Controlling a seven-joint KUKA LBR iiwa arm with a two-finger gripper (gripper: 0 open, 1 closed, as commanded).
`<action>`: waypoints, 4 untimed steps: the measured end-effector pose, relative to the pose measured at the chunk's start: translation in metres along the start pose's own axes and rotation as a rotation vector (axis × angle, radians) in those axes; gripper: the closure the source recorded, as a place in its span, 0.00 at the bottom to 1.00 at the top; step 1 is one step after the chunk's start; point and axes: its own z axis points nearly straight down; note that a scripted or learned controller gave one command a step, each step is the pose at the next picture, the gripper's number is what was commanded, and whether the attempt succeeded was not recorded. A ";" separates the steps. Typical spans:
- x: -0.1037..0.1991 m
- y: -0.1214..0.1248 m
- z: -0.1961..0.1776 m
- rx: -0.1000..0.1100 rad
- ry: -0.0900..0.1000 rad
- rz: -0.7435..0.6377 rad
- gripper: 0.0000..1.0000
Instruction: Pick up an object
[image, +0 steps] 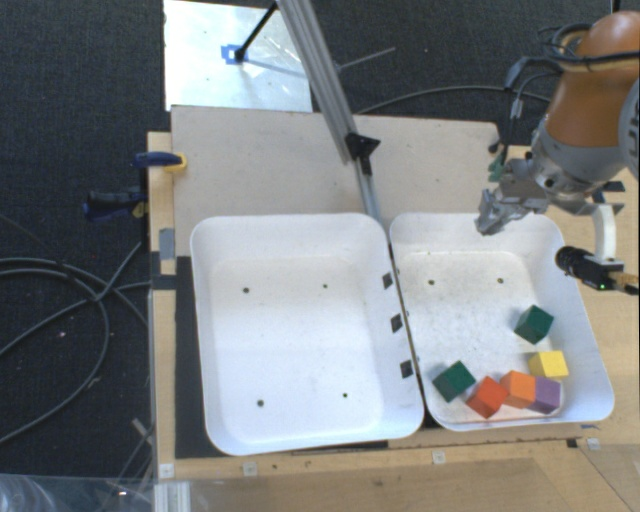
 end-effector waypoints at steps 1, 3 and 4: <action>0.065 0.050 0.003 -0.001 0.001 -0.006 1.00; -0.053 0.015 -0.025 -0.007 -0.004 0.004 1.00; -0.090 -0.047 0.042 0.012 -0.001 0.011 1.00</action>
